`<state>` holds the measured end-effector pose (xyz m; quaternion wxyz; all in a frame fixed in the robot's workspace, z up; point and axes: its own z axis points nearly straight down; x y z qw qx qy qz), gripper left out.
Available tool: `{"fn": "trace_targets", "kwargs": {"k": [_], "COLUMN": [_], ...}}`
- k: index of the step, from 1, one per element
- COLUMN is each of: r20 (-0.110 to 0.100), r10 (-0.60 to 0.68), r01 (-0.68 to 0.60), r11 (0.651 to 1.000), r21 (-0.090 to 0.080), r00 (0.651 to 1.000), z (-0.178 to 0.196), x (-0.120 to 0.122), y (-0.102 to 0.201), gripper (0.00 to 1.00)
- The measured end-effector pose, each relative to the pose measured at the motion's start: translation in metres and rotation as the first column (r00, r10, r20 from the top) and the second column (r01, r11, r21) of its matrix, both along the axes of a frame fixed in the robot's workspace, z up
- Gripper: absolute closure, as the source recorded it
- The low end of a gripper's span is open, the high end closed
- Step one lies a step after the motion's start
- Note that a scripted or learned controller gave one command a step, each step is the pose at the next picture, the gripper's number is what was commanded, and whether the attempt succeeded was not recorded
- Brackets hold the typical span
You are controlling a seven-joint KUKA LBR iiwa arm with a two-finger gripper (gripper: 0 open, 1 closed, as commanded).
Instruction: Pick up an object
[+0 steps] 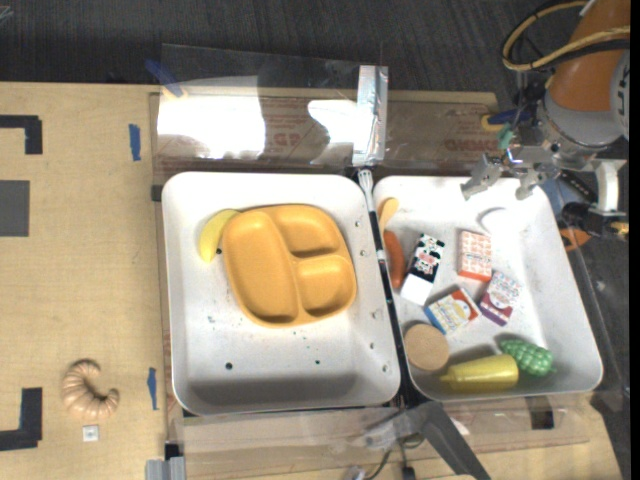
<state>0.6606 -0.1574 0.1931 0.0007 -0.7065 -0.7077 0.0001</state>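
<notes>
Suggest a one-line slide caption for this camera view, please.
Open gripper hovers over right bin's far edge; divided yellow tray fills left bin.

The claw (508, 175) hangs with fingers spread over the far rim of the right bin (572, 298), holding nothing. In that bin lie a toy carrot (396, 258), small cartons, a yellow corn cob (482, 371) and a green piece (527, 357). The left bin (190, 298) holds a yellow divided tray (288, 263) beside a banana (210, 234).
</notes>
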Motion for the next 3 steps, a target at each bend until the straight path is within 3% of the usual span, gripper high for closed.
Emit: {"fn": "trace_targets", "kwargs": {"k": [1, 2, 3], "r20": [0.006, 0.010, 0.010], "r10": [0.070, 0.070, -0.100], "r01": [-0.070, -0.070, 0.100], "r11": [0.998, 0.998, 0.995], "r21": [-0.003, -0.004, 0.002], "r00": [0.998, 0.998, 0.995], "z": [-0.090, -0.080, 0.031], "x": [-0.046, -0.045, -0.040], "y": [0.000, 0.000, 0.092], "gripper": [0.00, 1.00, 1.00]}}
